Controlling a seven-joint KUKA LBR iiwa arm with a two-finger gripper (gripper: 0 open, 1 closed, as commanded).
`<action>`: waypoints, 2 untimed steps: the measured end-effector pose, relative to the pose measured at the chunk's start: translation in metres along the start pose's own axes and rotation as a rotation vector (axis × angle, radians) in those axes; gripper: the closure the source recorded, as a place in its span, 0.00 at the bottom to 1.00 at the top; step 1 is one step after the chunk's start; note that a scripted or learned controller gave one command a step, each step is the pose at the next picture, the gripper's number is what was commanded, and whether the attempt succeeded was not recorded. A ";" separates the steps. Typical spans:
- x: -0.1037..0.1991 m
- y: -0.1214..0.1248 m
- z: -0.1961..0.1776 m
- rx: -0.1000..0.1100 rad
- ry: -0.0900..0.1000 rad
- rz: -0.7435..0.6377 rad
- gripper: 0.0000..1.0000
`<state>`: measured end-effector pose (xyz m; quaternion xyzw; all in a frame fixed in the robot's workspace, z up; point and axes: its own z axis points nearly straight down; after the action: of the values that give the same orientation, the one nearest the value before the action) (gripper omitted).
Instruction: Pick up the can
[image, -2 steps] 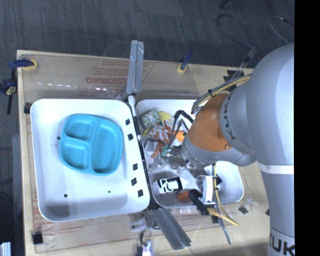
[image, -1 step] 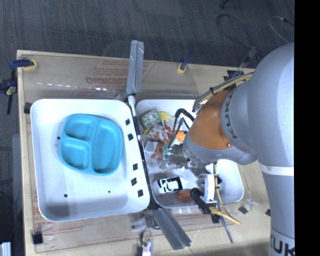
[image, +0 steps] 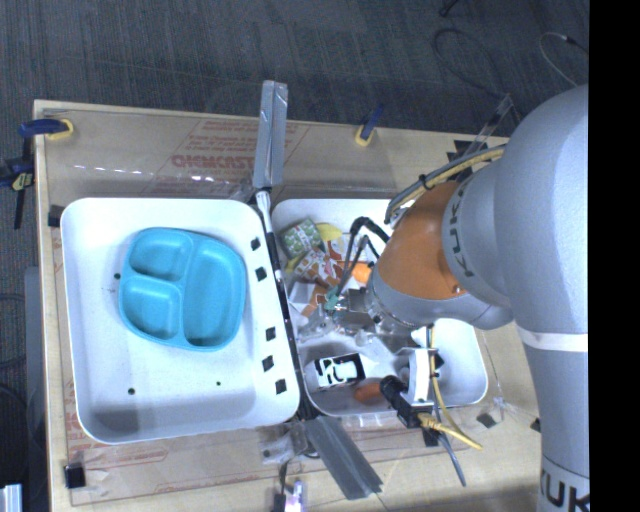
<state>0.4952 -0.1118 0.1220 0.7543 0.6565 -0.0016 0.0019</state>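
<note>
Reaching into the right bin (image: 470, 385): grey arm (image: 530, 200), marked "KUKA".
Pincer (image: 345, 315) state cannot be told; left bin (image: 90, 300) holds blue tray (image: 183, 288).

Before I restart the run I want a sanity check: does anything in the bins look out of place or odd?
Nothing looks spilled or broken. The blue divided tray lies flat in the left bin. The right bin holds a crowded jumble of small items under the arm.

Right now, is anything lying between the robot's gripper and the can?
Yes, likely: colourful packets lie heaped between the gripper and what looks like the can, in the far corner of the right bin.
</note>
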 end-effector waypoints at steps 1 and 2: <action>-0.037 0.027 0.032 0.005 0.006 0.007 0.00; -0.037 0.027 0.023 0.008 0.007 0.003 1.00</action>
<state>0.5168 -0.1518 0.0995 0.7553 0.6554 -0.0017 -0.0033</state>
